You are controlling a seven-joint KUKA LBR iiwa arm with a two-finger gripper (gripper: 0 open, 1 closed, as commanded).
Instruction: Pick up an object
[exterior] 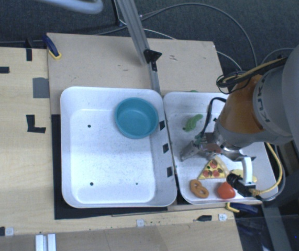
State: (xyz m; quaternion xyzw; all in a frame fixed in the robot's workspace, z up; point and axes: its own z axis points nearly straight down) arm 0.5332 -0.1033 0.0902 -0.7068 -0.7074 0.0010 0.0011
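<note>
Camera view shows the gripper [191,149] low in the right bin [183,102], fingers spread apart and gripping nothing. Pizza [213,170] lies just beside it, the leaf [193,122] just beyond. It should centre over one before closing.

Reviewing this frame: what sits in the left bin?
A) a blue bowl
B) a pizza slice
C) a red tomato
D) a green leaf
A: the blue bowl rests near the upper right corner of the left bin, while the food toys lie in the right bin.
</note>
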